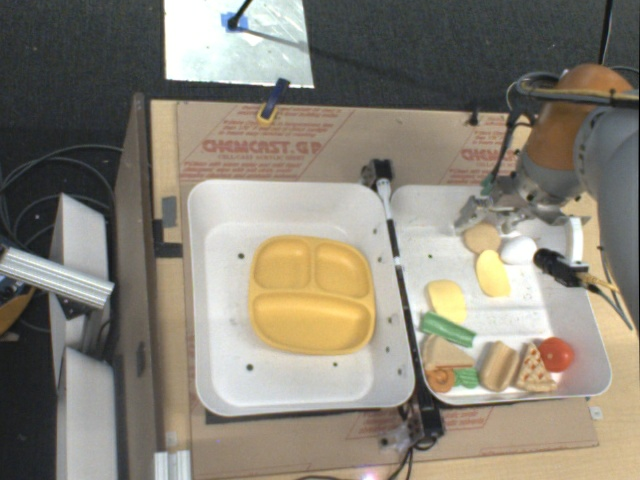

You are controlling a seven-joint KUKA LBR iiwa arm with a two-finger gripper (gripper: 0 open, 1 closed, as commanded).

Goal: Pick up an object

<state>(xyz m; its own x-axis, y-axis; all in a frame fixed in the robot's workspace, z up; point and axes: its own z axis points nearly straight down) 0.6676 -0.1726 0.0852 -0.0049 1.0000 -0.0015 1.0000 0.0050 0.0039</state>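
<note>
The arm [600,138] is reaching in from the view's right and is holding its gripper [497,211] low over the far part of the right bin [585,313], close to that bin's far wall. Whether the gripper is clenched or released cannot be told from this slant, and nothing is showing as grasped. Just on the near side of the gripper, a tan round piece [482,238] is lying on the right bin's floor, and a white egg-shaped piece [517,250] is sitting beside it, toward the bin's outer wall. A pale yellow oval piece [492,273] is resting just nearer, around the middle of the right bin, and a second pale yellow piece [446,298] is lying closer to the wall that this bin shares with its neighbour. The remaining toy food is crowding the right bin's near edge: a green piece [446,328] is lying across a brown slab [450,351], an orange piece [445,376] is sitting in the near corner, and a bread loaf [497,365], a pizza slice [533,368] and a red tomato [556,353] are lining up along the near wall toward the outer corner. Across the shared wall from the right bin, a yellow divided plate [310,295] is lying flat in the left bin [215,268].
</note>
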